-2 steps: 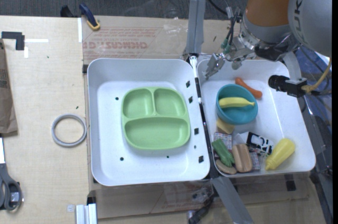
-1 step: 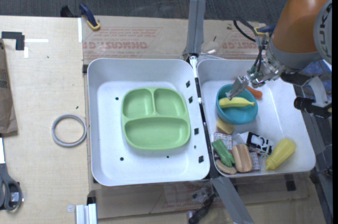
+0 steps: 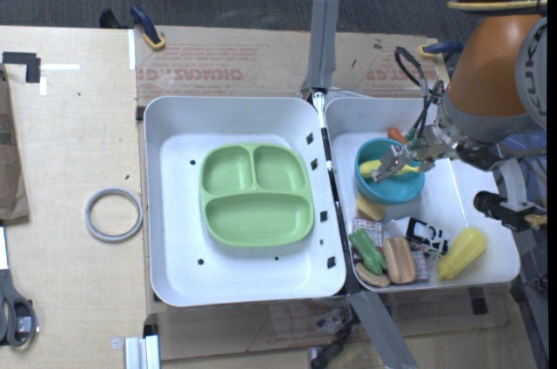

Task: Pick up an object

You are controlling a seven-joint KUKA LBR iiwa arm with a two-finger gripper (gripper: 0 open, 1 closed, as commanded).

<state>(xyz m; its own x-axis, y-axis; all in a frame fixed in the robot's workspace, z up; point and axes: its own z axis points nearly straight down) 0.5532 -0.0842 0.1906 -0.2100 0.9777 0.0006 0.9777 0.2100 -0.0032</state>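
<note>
My gripper reaches down into a blue bowl at the left of the right bin. Its tip is right at a yellow piece that lies inside the bowl. Nothing is lifted clear of the bowl. Along the bin's front lie a yellow corn cob, a green pickle-like toy, a tan hot-dog bun, a black-and-white item and a yellow-orange block. A small orange piece peeks out behind the bowl.
The left bin holds a green divided plate. On the bench to the left lie a tape ring and scissors. A blue clamp sits at the back. The arm's orange band looms over the right bin's back right.
</note>
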